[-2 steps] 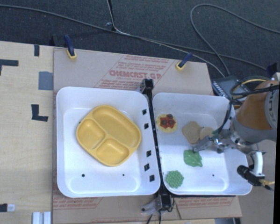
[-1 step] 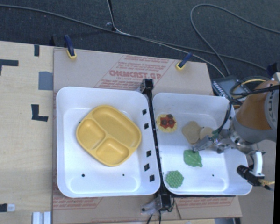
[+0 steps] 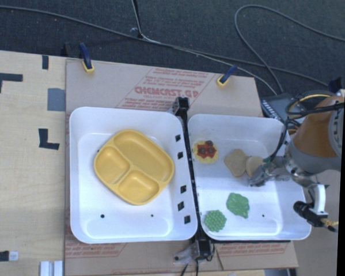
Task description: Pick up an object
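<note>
Right bin (image 3: 277, 129) as landmark, claw (image 3: 258, 179) low inside it just beside tan pieces (image 3: 242, 163), finger state cannot be told, green leaf (image 3: 237, 204) nearer front, yellow tray (image 3: 134, 166) in neighbouring bin.

The yellow tray (image 3: 134, 166) looks like smooth, slightly glossy plastic; both white bins (image 3: 79, 158) look smooth plastic too, resting on matt brown cardboard (image 3: 163, 88) over a pale wood tabletop (image 3: 20, 173).

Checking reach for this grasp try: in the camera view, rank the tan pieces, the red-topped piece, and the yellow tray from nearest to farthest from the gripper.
From the gripper:
1. Tan pieces, right bin, just beside it.
2. Red-topped piece, right bin, by the divider.
3. Yellow tray, left bin.
</note>
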Robot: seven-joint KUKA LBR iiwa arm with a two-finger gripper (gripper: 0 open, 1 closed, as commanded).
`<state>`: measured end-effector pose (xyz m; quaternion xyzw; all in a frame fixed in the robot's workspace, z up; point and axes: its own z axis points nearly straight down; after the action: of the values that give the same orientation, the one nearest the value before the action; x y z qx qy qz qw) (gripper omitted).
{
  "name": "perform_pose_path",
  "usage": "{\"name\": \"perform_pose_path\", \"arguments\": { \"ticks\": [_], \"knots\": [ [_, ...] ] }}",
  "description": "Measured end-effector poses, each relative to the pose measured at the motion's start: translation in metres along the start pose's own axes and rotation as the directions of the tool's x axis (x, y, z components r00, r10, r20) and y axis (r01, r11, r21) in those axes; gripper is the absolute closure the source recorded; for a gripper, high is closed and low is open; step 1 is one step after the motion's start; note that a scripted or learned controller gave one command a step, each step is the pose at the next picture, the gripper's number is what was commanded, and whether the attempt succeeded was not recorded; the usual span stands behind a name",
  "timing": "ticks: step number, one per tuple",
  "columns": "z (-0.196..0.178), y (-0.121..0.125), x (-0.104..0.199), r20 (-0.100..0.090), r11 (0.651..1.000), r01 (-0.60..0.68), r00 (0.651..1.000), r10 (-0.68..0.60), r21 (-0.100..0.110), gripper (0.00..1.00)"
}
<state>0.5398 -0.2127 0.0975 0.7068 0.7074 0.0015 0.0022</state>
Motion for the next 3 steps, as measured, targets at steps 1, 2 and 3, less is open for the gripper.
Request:
{"name": "perform_pose_path", "arguments": {
  "ticks": [1,2,3],
  "knots": [
    [-0.056,0.011,0.0,0.001,1.0,0.001,1.0,-0.001,0.002,1.0],
    [-0.108,0.013,0.0,0.001,1.0,0.001,1.0,-0.001,0.002,1.0],
    [-0.118,0.015,0.047,-0.002,1.0,0.005,1.0,-0.005,0.005,1.0]
  ]
}}
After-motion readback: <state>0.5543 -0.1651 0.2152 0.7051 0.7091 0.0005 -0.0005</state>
